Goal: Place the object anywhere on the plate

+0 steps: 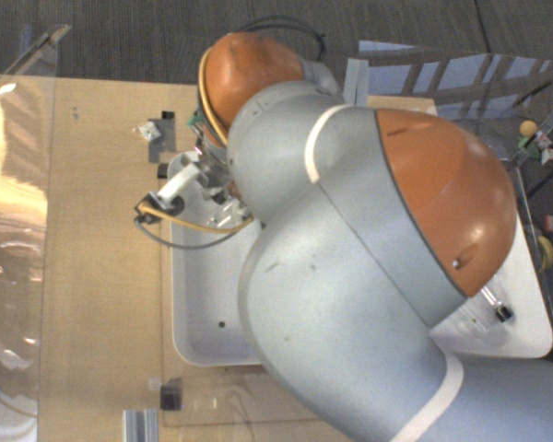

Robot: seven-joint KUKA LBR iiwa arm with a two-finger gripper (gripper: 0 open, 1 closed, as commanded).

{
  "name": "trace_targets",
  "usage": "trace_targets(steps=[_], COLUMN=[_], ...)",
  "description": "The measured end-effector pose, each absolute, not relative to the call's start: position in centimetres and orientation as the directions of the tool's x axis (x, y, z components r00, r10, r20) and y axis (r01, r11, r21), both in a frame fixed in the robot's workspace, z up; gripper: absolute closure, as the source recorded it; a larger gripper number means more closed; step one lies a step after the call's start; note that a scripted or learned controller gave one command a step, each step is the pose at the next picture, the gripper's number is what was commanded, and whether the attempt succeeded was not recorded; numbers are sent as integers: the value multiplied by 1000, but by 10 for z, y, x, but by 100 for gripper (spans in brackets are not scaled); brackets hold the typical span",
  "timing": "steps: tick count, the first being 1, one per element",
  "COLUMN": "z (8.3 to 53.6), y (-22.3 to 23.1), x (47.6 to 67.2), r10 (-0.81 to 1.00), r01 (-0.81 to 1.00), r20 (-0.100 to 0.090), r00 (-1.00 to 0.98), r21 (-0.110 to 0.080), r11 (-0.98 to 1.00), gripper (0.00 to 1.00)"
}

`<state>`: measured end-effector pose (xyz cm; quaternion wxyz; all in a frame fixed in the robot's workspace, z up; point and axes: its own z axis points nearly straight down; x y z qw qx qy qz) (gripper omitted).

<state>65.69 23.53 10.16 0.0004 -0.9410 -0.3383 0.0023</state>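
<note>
Dark ribbed flooring [166,7] runs across the top of the camera view, and below it lies the pale wooden bench [92,274]. A clear sheet [9,247] throws glare over its left edge.

And the arm [350,293] takes over the picture! Its grey casing sweeps in from the right and lower right and covers most of the bench. One big orange cap [452,201] sits close to the lens, and a second orange dome [249,76] sits farther up at the wrist.

Just below that dome, the gripper [212,201] is a clutter of metal parts tucked under the wrist. A white cylinder [175,187] juts out to the left, and a yellow cable [198,231] loops beneath it. Whether the gripper is open or closed cannot be told, because the wrist hides it.

On to the containers. One white bin [198,330] peeks out from beneath the arm, showing its left wall, a rounded lower-left corner and a strip of floor. That strip is bare white except for a small dark speck [221,323]. A white slab [535,334] juts from under the arm at the right, but it is hard to say whether it is the second bin.

Where the object and the plate lie cannot be told, since the arm covers the bins.

On the bench, small black fixtures [161,136] stand above the bin and a black block [170,396] sits below it. At the far right is a blurred yellow ball [528,127].
</note>
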Motion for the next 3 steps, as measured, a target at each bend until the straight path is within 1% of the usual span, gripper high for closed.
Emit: trace_targets(steps=[1, 2, 3], z=[188, 193, 105], y=[236, 235, 229], x=[656, 591, 621], r10=[896, 959, 653], r01=[896, 959, 653], r20=[2, 1, -2], r00=[444, 282, 758], r21=[2, 1, -1], r11=[-444, -282, -758], gripper=[100, 100, 100])
